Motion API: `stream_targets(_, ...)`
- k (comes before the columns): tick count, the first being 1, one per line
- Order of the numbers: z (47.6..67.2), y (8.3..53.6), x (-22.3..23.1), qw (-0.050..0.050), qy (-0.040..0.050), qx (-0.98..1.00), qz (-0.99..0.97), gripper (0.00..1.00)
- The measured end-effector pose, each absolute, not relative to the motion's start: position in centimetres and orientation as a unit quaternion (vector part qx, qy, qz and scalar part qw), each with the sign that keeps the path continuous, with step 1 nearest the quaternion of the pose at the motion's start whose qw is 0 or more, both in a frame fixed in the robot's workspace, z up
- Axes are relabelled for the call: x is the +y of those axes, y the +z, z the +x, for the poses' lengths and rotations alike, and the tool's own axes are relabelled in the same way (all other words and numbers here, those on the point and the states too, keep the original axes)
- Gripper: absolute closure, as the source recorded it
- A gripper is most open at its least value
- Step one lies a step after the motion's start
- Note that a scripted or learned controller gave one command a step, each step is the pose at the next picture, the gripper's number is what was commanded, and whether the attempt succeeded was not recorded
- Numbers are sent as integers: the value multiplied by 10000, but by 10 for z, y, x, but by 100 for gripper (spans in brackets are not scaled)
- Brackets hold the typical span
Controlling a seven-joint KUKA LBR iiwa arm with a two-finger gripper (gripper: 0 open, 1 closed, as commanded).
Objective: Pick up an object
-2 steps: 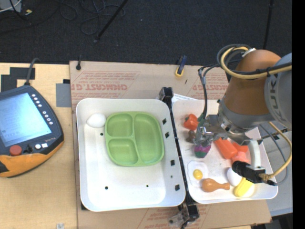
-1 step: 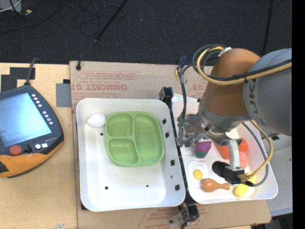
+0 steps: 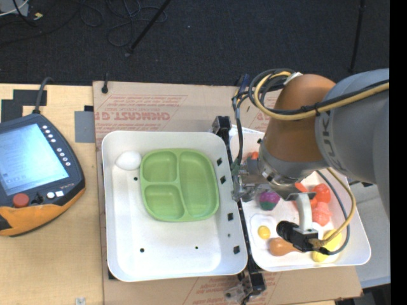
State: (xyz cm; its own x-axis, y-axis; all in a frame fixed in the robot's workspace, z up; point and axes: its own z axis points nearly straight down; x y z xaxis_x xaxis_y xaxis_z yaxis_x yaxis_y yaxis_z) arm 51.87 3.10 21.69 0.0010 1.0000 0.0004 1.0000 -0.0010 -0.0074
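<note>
The robot's claw (image 3: 245, 188) sits low at the left wall of the right bin (image 3: 353, 246), close against the divide between the two bins. The bulky grey arm (image 3: 343, 132) with its orange band covers it from above, so whether it is released or clenched cannot be told, and nothing can be seen in its grasp. Just beside the claw, to its right, lies a small purple toy piece (image 3: 269, 200) with a green top. The other pickable things share this same bin: a yellow piece (image 3: 263, 232) near the left wall, an orange-brown rounded piece (image 3: 278, 246) just below it, a cluster of red pieces (image 3: 323, 203) toward the right, and a yellow piece (image 3: 329, 251) near the front rim. The left bin (image 3: 165, 250) holds a light green tray (image 3: 178, 184) divided into three compartments, and a white ball (image 3: 128, 161) touches the tray's upper left corner. Both bins rest on a sheet of cardboard (image 3: 146, 110) on the worktop (image 3: 51, 259). At the far left of the worktop, well apart from the bins, lies a teach pendant (image 3: 35, 170) with a lit screen.
</note>
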Motion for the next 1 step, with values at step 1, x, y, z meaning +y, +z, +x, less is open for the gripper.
stream_targets(1,527,232,36,9,9,-7070,-7072,100)
